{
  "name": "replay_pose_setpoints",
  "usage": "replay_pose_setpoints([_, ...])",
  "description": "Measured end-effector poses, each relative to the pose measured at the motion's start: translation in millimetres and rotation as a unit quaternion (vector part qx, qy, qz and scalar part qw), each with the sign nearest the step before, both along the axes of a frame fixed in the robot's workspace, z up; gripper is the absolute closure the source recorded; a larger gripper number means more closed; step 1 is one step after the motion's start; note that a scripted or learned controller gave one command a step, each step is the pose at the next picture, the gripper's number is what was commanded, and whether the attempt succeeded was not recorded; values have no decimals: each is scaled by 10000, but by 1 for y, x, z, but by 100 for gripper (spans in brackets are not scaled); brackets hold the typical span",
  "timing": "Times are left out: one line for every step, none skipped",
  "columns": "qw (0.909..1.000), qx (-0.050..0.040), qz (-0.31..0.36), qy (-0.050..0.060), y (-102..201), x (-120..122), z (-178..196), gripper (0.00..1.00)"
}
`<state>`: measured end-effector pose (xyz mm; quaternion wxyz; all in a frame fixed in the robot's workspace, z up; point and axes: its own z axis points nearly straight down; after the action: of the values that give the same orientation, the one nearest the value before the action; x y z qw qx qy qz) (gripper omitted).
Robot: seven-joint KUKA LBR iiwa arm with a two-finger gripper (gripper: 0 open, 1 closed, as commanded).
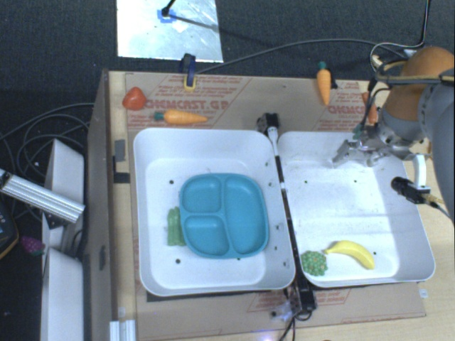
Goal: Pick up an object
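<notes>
Two small items low in the right bin [405, 190]: curved smooth yellow banana [351, 253] by the near wall, knobbly green broccoli [314, 263] just beside its left tip, in the near-left corner. Wide bare white floor above both. Up at the far right corner, gripper [359, 152], metal fingers splayed apart, pinching nothing, well apart from the fruit. Across the middle divider, left bin [153, 190] with glossy blue sectioned plate [223, 214], green ridged piece [175, 227] touching its left edge. Beyond, on the cardboard, two carrots [179, 117] [324, 85] and a tomato [134, 99].
</notes>
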<state>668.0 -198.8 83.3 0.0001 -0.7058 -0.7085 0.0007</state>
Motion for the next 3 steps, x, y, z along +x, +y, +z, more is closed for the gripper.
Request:
replay_pose_setpoints([10000, -10, -14, -31, -9, -76, 87, 0])
replay_pose_setpoints([10000, 4, -15, -8, 2, -153, 68, 0])
replay_pose_setpoints([10000, 4, -9, -15, 47, -181, 1, 0])
